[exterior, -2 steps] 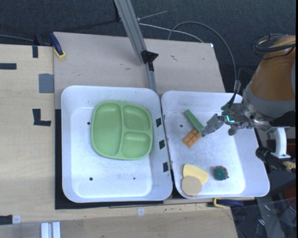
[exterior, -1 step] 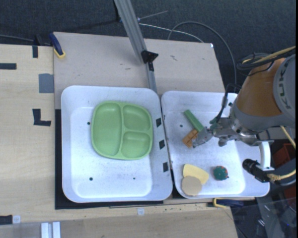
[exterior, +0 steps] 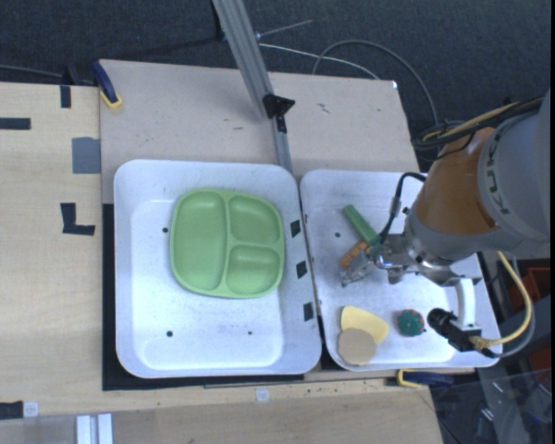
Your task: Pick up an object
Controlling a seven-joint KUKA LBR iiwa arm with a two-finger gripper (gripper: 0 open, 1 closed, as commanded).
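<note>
Spreading across the middle of the frame, the bench (exterior: 194,109) carries two shallow white bins side by side. The left bin (exterior: 139,340) is the larger in view and holds a green divided plate (exterior: 228,243), lying flat in its upper centre, with three compartments. The right bin (exterior: 324,202) sits just beside it toward the right of the frame. The grey arm (exterior: 509,183) with its orange band (exterior: 453,192) reaches in from the right edge and covers the upper right part of that bin. Its gripper (exterior: 356,262) points left over the middle of the right bin, low near the bin floor, just beside a small orange-brown piece (exterior: 355,252); whether the gripper is open, closed or gripping anything cannot be told from this view. A green stick-like object (exterior: 359,222) lies slanted just above the gripper tip. Lower in the right bin, near its bottom edge, a yellow piece (exterior: 368,322) touches a round tan disc (exterior: 356,346) below it. A small dark green ball (exterior: 410,322) rests near them, to their right.
</note>
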